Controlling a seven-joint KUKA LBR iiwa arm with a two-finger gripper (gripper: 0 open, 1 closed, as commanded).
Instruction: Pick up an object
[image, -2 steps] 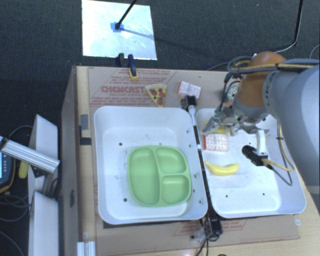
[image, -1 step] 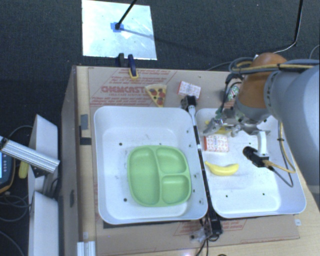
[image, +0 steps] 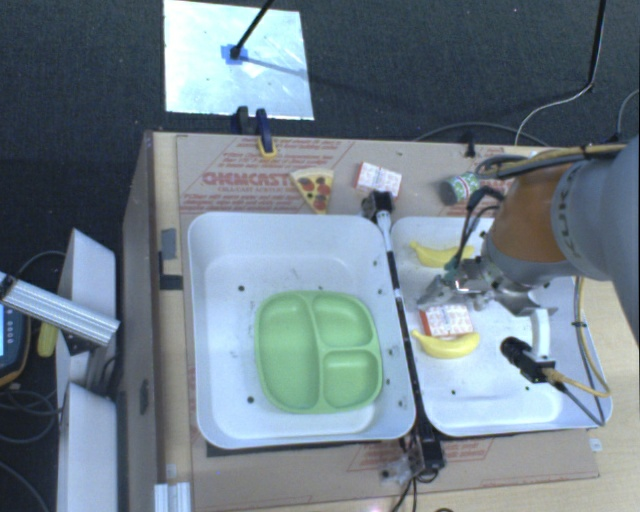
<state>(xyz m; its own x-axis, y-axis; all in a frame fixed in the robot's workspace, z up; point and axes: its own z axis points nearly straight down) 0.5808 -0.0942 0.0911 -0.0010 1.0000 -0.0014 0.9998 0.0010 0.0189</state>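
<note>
Where claw (image: 447, 290) hangs: curved banana (image: 446, 345), flat box (image: 446, 320).

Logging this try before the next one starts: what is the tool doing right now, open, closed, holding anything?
Tool: cannot be told; it sits low in the right bin, just above the red-and-white packet.

I see a green divided plate (image: 318, 351) lying flat in the left bin (image: 215, 260), toward its lower right. Above the bins, on the brown cardboard sheet (image: 235, 165), sit a pizza-slice toy (image: 314, 187), a small red-and-white packet (image: 379, 179) just right of it, and a small can (image: 462, 186) on its side further right. At the upper left of the frame a shiny metal sheet (image: 238, 60) lies on the dark floor, and a white box (image: 88, 380) stands at the left edge.
</note>
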